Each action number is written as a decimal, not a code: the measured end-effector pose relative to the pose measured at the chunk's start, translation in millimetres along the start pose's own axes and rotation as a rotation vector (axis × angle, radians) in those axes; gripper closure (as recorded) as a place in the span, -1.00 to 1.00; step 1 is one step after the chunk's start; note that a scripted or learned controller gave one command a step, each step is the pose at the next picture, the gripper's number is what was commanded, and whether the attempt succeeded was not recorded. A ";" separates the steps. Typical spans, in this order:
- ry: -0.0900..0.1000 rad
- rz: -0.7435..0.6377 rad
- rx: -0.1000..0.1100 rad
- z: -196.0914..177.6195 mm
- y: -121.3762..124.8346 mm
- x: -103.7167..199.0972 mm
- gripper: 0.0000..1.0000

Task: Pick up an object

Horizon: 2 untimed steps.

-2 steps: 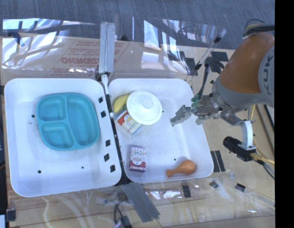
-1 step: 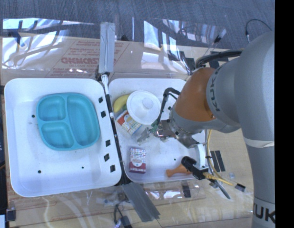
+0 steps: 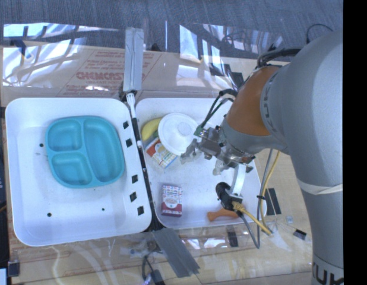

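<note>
Right bin [image 3: 255,186]: held white disc [image 3: 176,133], banana [image 3: 149,129], red carton [image 3: 171,199], orange tool [image 3: 221,215].
Left bin [image 3: 23,218]: held blue tray [image 3: 84,151].
Gripper [image 3: 192,150]: low beside disc's right rim; grip state could not be told.

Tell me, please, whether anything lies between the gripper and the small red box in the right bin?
Nothing visible does. The gripper hangs above the right bin, beside the white lid. The red box lies nearer the front wall, with bare bin floor between them.
</note>
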State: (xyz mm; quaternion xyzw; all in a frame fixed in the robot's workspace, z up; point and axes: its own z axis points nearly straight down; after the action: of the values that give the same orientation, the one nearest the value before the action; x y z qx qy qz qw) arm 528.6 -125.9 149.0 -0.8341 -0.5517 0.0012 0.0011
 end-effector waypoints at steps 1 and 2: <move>0.004 -0.304 -0.005 47.1 -49.8 8.4 -1.00; 0.003 -0.412 -0.009 52.0 -12.1 23.9 -1.00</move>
State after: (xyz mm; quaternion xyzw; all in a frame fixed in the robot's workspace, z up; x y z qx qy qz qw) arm 526.6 -99.1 97.0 -0.7036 -0.7106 -0.0030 -0.0017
